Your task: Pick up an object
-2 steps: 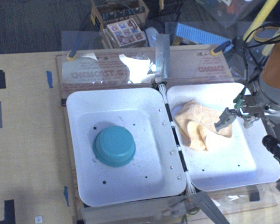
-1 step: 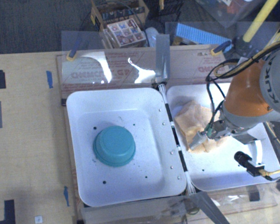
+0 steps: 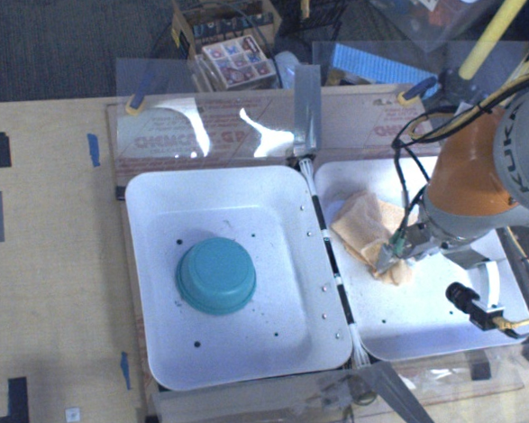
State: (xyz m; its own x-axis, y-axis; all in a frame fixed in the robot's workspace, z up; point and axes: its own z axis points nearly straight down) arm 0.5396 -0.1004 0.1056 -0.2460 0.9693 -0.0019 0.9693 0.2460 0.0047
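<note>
Reaching into the right bin (image 3: 454, 333), the gripper (image 3: 396, 253) is seen low over the tan cloth (image 3: 365, 226), at that cloth's near-right edge. Its state cannot be told. The approach step is judged in hand; closing and lifting are called for next.

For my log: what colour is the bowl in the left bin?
Teal bowl, upside down, in the camera view.
</note>
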